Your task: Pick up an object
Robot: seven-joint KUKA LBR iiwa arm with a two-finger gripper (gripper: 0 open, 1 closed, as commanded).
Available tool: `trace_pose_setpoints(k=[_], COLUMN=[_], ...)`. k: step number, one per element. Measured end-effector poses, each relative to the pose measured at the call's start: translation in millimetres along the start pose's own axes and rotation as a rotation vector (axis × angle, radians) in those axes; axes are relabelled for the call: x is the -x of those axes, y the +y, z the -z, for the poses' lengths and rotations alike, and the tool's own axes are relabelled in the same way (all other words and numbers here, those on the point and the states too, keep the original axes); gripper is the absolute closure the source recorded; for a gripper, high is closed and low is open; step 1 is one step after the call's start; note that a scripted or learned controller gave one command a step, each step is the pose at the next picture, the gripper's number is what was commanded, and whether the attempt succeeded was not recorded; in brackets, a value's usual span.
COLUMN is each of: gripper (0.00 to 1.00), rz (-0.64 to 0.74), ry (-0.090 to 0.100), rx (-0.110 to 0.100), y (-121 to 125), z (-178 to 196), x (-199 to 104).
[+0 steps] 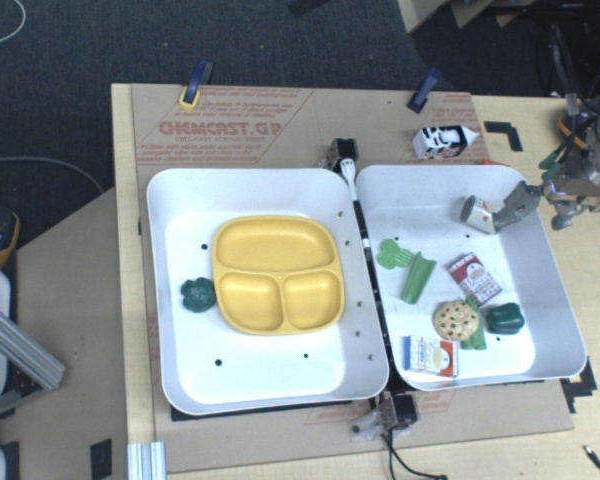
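My gripper [498, 210] reaches in from the right and hovers over the far part of the right bin [550, 268]. It is open, its two grey fingers [477, 213] spread apart with nothing between them. Below it in the bin lie a green toy vegetable [408, 268], a red packet [475, 276], a cookie [455, 319], a dark green pepper [504, 318] and a small white and blue carton [428, 355]. The nearest of these, the red packet, sits a little nearer the front than the gripper.
The left bin [180, 208] holds a yellow divided plate [277, 273] and a dark green broccoli piece [197, 294] beside it. A small black and white carton [444, 140] stands on the bench behind the right bin. Clamps [192, 85] sit at the bench's far edge.
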State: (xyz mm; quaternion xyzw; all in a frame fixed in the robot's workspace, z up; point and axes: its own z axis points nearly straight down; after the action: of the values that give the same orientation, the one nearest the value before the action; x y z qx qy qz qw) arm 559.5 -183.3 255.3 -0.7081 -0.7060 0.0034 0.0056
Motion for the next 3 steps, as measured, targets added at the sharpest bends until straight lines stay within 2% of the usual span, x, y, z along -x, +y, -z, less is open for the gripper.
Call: trace_pose_setpoints(k=[1,2,3], gripper=[0.0,0.0,0.0], rz=[0.003,0.003,0.003], ry=[-0.003,-0.001,0.0], rx=[0.012,0.007,0.005], y=[2,0,-1], z=[6,-37,-100], x=[0,-3,-7])
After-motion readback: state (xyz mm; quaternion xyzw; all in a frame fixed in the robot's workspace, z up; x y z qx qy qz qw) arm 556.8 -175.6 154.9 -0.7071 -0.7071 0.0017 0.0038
